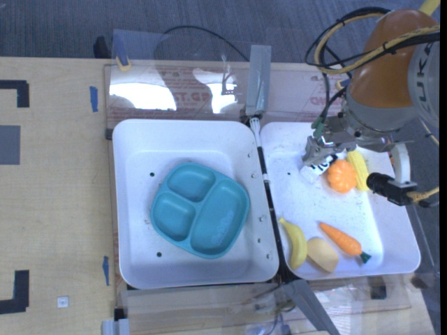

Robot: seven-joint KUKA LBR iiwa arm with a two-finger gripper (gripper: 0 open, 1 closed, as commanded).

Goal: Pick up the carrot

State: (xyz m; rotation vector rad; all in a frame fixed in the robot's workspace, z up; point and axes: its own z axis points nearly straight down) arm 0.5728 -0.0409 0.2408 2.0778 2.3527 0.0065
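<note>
Arm [394,61] enters from the right and hangs over the back part of the right bin [401,260], its orange band a broad dome above the wrist, cables looping over the top. The wrist tips down toward the bin floor, and the gripper [318,160] sits low near the bin's back-left area, just beside an orange fruit [341,177]. From here I cannot tell how the gripper is set; nothing shows held in it. A pale yellow piece [359,169] lies against the orange fruit on its right side. The carrot [341,239] lies well forward of the gripper on the floor of the right bin, near the front edge, slanting with its green end [364,257] pointing toward the front right corner. Just left of the carrot rests a potato [323,255], and touching that, a banana [295,241] curving along the bin's left wall. The left bin [133,187] holds a blue divided plate [201,209] with three compartments, sitting roughly in the middle, flat and slightly turned.
</note>
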